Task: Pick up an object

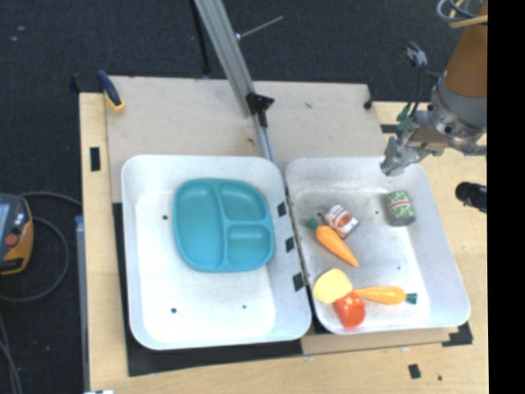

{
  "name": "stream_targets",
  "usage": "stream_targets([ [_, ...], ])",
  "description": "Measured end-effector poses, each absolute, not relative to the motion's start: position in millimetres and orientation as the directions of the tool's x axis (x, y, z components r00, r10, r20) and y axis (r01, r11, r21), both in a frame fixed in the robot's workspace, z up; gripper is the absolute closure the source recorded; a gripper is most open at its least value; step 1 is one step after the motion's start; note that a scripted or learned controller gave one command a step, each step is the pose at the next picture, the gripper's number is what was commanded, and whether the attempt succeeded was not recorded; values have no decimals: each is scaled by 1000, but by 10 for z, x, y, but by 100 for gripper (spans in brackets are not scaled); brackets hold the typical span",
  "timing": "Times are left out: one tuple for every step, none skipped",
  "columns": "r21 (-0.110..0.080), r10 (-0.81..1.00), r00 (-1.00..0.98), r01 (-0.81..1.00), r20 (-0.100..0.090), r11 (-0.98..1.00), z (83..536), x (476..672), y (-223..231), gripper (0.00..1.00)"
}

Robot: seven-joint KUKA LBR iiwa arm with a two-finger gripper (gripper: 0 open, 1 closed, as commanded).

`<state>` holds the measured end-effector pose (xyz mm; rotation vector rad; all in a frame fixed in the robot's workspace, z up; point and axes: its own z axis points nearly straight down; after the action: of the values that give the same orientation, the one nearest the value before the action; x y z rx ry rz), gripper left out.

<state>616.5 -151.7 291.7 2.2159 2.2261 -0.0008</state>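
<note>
- The gripper (395, 161) hovers over the right bin's (443, 245) far edge; whether it is open cannot be told.
- A green can (399, 207) lies just below it, free.
- A carrot (337, 245), a small can (340, 220) and a yellow piece (332, 286) crowd the bin's left.
- The bin's right half has open floor.

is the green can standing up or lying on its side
Lying on its side, it seems: the can shows its long labelled flank in the right bin, just below the pincer.
</note>
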Motion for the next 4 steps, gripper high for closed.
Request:
stream_targets([
  [1,1000,-5,1000,-1,5,2783,6030,-1119,100],
  [1,1000,-6,1000,0,6,2632,5862,-608,100],
  [1,1000,-8,1000,2,8,2663,5777,-102,100],
  [0,1000,-7,1000,1,7,2645,5730,399,100],
])
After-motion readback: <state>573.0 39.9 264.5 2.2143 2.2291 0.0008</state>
